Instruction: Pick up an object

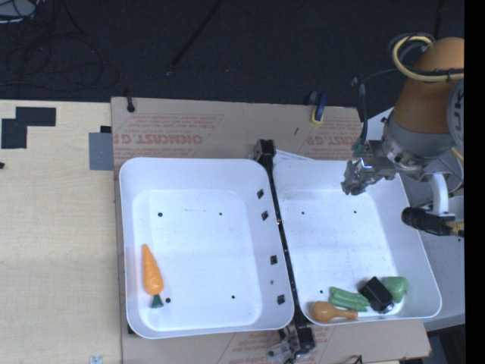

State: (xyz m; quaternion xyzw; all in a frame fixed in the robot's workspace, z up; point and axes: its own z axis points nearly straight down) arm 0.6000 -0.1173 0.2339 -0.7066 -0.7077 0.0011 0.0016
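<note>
Arm (424, 105) comes in from the right, grey with orange band, wrist over the upper right corner of the right bin (333, 203). Pincer (355, 182) hangs above the bin's upper right area, near the rim. Nothing between its fingers; can't tell if they're open or shut, too small and dark at this angle.

Objects:
- Carrot (151, 271), orange with a small dark green top, lies in the left bin (189, 180) against the left wall, near the lower left corner. Tip points up the frame, green end down. Well apart from the pincer.
- Right bin, lower right corner, a tight cluster: green piece (348, 299) lying flat, black block (377, 293) tilted and touching or overlapping it, second green piece (395, 285) just beside the block on the right.
- Orange-tan pear-shaped piece (332, 312) at the bottom rim, just below the long green piece, touching or nearly so.

Cluster sits well below the pincer, same bin.

Both bins sit side by side on a cardboard sheet (197, 131) on the desk (53, 241). A black divider strip (276, 233) runs between the bins.
</note>
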